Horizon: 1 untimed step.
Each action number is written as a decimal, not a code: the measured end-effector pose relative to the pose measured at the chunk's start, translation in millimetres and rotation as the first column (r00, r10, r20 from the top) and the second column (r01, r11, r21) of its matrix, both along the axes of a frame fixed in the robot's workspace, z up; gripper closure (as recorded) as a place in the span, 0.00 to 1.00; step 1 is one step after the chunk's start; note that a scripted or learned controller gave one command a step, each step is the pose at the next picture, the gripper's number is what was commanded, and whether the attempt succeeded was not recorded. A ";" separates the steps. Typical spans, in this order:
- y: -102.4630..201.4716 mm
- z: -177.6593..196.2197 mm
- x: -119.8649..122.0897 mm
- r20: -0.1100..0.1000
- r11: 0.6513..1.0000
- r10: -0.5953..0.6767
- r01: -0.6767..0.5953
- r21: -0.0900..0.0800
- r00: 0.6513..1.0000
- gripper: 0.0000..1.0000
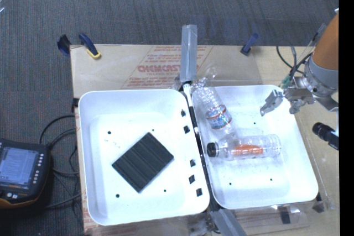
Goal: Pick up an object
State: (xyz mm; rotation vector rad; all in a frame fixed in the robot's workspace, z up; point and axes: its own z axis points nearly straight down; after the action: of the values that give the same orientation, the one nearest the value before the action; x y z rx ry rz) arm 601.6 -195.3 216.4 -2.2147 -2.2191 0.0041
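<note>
Lying left of the tool (282, 101): bottle (244, 148).

There are two white bins, the left bin (91, 119) and the right bin (298, 185); two clear plastic bottles lie in the right bin, one crumpled (213, 105) near the divider, one (246, 148) just below it with a black cap; one dark ribbed pad (142, 161) lies in the left bin; behind the bins, three blue clamps (88, 46) sit on the board.
</note>
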 end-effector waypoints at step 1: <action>-16.8 -78.8 -79.2 0.019 0.999 -0.054 0.054 0.002 0.998 0.00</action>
State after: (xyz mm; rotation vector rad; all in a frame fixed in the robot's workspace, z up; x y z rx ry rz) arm 522.4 -212.1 137.6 -2.2829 -2.1665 -0.0189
